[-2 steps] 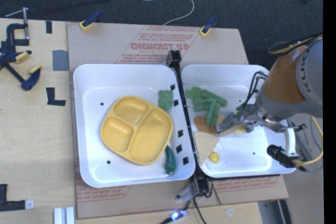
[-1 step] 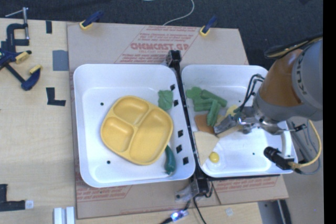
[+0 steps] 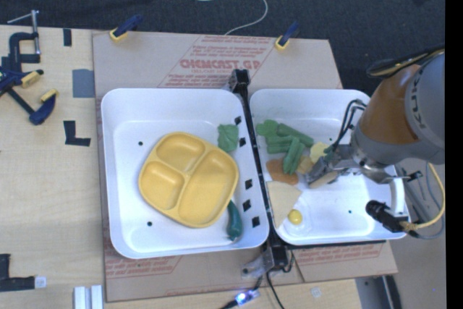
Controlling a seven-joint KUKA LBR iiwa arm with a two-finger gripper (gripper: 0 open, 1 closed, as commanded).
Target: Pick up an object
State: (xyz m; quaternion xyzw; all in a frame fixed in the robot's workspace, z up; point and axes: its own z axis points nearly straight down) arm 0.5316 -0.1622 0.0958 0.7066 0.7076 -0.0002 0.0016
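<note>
The gripper [image 3: 318, 176] is low in the right bin [image 3: 329, 228], touching the green toys [image 3: 288, 145] just beside it. I cannot tell its grip. Nothing looks lifted yet.

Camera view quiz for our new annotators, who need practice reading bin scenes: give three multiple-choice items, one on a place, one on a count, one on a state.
1. Where does the yellow divided plate lie?
A. left bin
B. right bin
C. on the cardboard

2. How many compartments does the plate have?
A. two
B. three
C. five

3. How does the plate sit?
A. upside down
B. on edge against a wall
C. flat, open side up

Answers:
1 A, it rests on the floor of the left bin.
2 B, ridges split it into three wells.
3 C, its wells face the camera.
</note>
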